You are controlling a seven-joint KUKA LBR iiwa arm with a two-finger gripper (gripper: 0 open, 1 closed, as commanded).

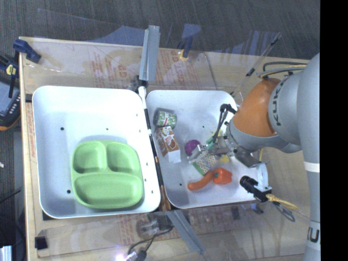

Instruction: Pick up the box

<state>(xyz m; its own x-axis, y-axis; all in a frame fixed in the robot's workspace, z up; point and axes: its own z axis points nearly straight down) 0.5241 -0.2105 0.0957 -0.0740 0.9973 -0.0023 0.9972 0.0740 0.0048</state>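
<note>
Partly hidden behind clutter, the gripper [209,148] leaves its fingers' spread unreadable; box [167,142] lies apart.

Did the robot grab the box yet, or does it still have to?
Not yet. The box lies flat in the right bin, against its left wall, with nothing touching it. The gripper is down in the same bin but over by the purple thing and the orange carrot, to the box's right. What's left: move over to the box, close on it, and lift.
</note>
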